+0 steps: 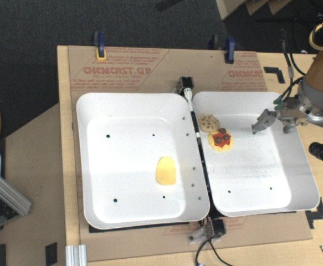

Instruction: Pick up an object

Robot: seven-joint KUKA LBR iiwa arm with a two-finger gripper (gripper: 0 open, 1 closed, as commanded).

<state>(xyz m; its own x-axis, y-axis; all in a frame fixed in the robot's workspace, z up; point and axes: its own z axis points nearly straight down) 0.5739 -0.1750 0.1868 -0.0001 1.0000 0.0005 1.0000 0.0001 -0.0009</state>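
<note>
A pale yellow oval piece (166, 170) lies in the left bin (95, 115), a little right of its middle. In the right bin (283, 198) a tan cookie (209, 122) and a small yellow tart with a red top (221, 141) lie close together near the left wall. My gripper (273, 123) hangs over the right bin's upper right part, well to the right of the tart. Its two grey fingers are spread apart and nothing is between them.
The two white bins meet along a dark seam (197, 143) with a black clip at its far end (185, 85). Blue clamps (100, 43) hold the brown board at the back. Cables (291, 65) run down behind the arm at the right.
</note>
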